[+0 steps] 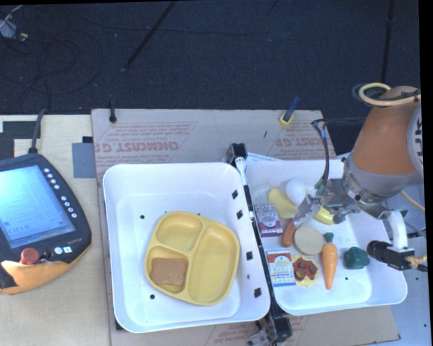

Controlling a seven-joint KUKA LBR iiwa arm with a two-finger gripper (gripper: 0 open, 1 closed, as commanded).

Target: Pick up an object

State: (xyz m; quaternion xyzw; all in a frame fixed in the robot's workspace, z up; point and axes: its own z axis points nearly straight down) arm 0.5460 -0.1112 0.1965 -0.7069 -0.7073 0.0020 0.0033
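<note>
Pincer point(318, 205) low among right bin point(391, 297) toys, partly hidden; grip state impossible to tell

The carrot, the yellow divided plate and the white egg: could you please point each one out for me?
carrot point(329, 262): camera view, mid orange body.
yellow divided plate point(218, 257): camera view, bare right compartment.
white egg point(296, 191): camera view, centre of shell.

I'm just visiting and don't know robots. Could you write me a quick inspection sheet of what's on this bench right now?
Surface: two white bins side by side, left bin and right bin, on cardboard.
Job's things: carrot, white egg, yellow piece, green piece, small cartons, all in the right bin.
Clutter: yellow divided plate holding a brown slab, in the left bin.
Hand: hand low over the right bin's toys; grip unclear.
Cables: dark cables on the floor behind.
Surroundings: control tablet at left.
</note>
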